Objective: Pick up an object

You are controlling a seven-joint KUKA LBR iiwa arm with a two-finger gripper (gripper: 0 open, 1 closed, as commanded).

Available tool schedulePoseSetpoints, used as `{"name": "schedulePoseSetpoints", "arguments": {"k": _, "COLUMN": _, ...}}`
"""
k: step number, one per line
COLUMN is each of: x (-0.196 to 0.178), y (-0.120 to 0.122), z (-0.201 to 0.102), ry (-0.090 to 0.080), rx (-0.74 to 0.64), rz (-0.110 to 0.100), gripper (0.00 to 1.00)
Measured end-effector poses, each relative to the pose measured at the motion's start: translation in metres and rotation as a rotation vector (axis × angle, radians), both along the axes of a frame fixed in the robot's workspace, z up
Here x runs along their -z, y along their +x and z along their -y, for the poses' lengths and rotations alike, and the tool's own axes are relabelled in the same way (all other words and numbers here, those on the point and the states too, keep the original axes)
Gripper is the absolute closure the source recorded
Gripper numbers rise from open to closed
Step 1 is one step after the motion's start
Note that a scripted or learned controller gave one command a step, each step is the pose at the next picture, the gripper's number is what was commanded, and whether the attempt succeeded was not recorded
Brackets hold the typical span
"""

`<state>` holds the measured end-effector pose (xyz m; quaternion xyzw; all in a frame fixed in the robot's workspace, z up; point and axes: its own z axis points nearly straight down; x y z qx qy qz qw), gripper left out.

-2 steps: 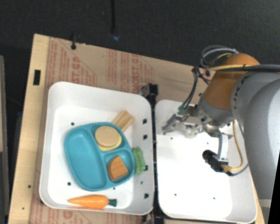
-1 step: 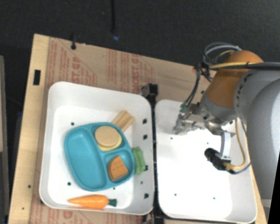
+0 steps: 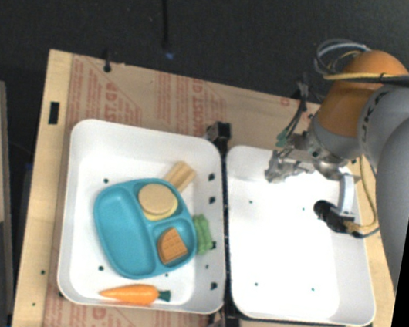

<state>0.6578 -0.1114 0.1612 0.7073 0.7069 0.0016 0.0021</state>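
We see the gripper (image 3: 282,167) hanging over the right bin's (image 3: 299,293) far-left corner; we cannot tell its state. The pickable things, tray (image 3: 125,235) and carrot (image 3: 133,293), sit in the left bin (image 3: 77,199), so a reach across seems needed.

Red print on the bench board, none of it readable

The cardboard sheet (image 3: 161,100) under the two bins carries rows of red lettering along its top edge, down its left side and again along the strip at the bottom, but the letters are too small and blurred to make out a single word or number. No label, brand or sign can be read on the left bin (image 3: 81,176), the right bin (image 3: 286,275), or the things lying in them.
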Motion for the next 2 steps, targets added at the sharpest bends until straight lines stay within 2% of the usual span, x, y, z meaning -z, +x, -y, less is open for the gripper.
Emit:
{"name": "schedulePoseSetpoints", "arguments": {"k": 1, "x": -0.043, "y": 0.0, "z": -0.002, "ry": 0.0, "rx": 0.0, "rz": 0.0, "gripper": 1.0}}
{"name": "schedulePoseSetpoints", "arguments": {"k": 2, "x": -0.105, "y": 0.002, "z": 0.005, "ry": 0.0, "rx": 0.0, "rz": 0.001, "gripper": 1.0}}
